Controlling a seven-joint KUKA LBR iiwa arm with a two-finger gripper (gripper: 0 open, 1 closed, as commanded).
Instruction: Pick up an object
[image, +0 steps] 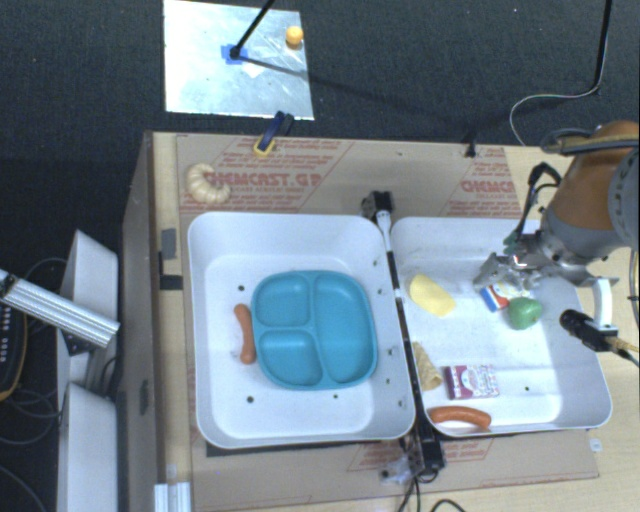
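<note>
the arm comes in from the right over the right bin (575, 400), and its hand (505, 275) sits low above that bin's upper middle. the fingers are too blurred and tangled with the wrist hardware to judge, so i cannot tell how far the hand is open, and nothing can be seen gripped in it.

the nearest candidates lie just below the hand: a small red, white and blue item (491, 298) almost under the fingertips, and a green round object (524, 313) just beside it, toward the lower right. the green piece has no clear long axis, so approach angle should matter little for it. a yellow lump (432, 296) lies to the hand's left, near the divider between the 2 bins, with its long axis slanting down to the right.

further off, toward the near edge, are a maroon packet (470, 381), a tan wedge (426, 367) and an orange sausage (460, 418) against the rim.

my reading is that the next move is a short drop, hardly any sideways travel, onto the green or striped item.
</note>
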